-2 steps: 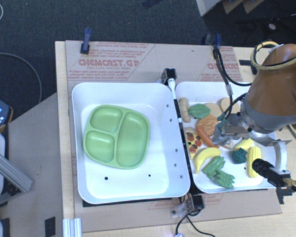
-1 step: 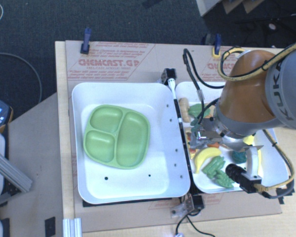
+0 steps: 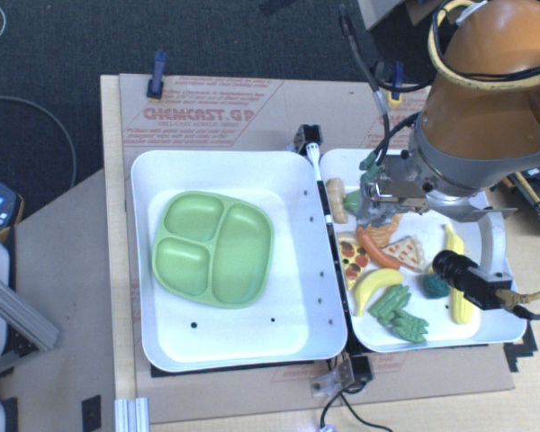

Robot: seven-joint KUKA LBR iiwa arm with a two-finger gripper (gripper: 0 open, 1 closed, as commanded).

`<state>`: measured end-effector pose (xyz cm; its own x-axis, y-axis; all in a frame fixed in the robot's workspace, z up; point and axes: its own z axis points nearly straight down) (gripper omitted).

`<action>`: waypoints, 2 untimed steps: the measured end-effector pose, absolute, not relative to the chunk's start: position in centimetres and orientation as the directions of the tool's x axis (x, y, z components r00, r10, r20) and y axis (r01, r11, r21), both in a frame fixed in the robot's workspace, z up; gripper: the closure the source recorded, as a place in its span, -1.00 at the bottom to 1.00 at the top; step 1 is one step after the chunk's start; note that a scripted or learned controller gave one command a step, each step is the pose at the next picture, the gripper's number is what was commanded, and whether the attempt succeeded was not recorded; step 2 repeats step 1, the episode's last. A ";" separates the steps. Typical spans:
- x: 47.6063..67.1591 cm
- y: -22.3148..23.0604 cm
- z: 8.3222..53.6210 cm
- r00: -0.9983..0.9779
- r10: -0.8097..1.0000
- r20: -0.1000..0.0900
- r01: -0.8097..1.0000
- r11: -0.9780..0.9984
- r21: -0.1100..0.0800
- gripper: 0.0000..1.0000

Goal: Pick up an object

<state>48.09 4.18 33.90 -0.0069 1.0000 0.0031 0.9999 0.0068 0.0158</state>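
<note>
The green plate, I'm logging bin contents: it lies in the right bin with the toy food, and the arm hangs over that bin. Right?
Not quite. The camera view shows the green plate in the left bin, alone. The toy food, such as the banana, lies in the right bin, and the arm does hang over that bin.

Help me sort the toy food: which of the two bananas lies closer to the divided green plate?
The banana beside the pizza slice, near the right bin's left wall. The other banana lies toward that bin's right side, farther from the green plate.
</note>
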 end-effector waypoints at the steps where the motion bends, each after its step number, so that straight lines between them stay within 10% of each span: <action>1: 48.0 8.4 42.2 -0.006 1.000 0.003 1.000 0.006 0.012 1.00; 2: 48.0 8.4 42.2 -0.006 1.000 0.003 1.000 0.006 0.012 1.00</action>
